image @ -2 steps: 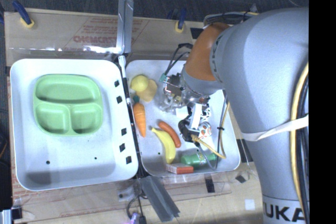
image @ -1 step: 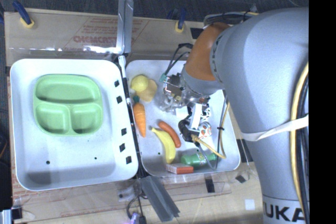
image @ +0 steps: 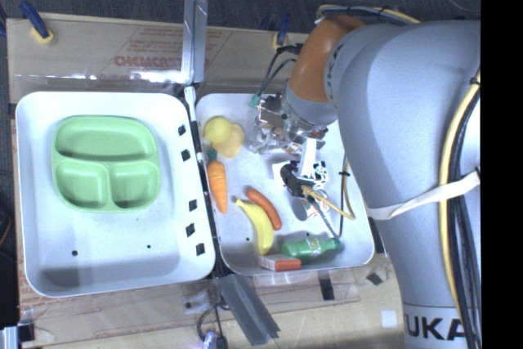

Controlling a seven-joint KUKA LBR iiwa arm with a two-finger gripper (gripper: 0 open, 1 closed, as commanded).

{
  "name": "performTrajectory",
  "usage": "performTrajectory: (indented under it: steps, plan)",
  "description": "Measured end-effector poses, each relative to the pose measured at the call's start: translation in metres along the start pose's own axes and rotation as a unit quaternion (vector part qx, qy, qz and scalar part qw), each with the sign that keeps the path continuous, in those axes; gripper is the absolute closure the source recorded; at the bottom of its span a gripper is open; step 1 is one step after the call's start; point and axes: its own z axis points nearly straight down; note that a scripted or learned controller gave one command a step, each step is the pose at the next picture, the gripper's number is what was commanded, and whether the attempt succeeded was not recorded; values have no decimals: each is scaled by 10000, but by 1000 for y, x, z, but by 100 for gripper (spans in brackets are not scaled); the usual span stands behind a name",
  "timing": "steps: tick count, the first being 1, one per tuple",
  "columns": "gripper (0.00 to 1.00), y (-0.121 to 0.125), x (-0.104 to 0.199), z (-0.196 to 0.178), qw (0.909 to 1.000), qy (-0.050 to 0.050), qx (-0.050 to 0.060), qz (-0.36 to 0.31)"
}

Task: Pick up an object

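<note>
I am watching the gripper (image: 268,133) hanging over the upper part of the right bin (image: 237,109), and I cannot tell how wide it is standing or whether it is gripping anything. The nearest pick, I am judging, is the lemon (image: 222,135), lying just beside it toward the view's left: rounded, smooth, plastic-looking. The tapering carrot (image: 216,185) is pointing down along the bin's left wall.

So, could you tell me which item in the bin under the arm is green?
The bottle, lying on its side; the rest are yellow, orange or red.
</note>
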Motion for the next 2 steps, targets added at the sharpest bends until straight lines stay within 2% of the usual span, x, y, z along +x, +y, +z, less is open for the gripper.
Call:
performTrajectory:
  steps: [1,2]
  plan:
    - [0,6,-34,-1,9974,-2,-10,723]
    - [0,17,-75,-1,9777,3,-5,2102]
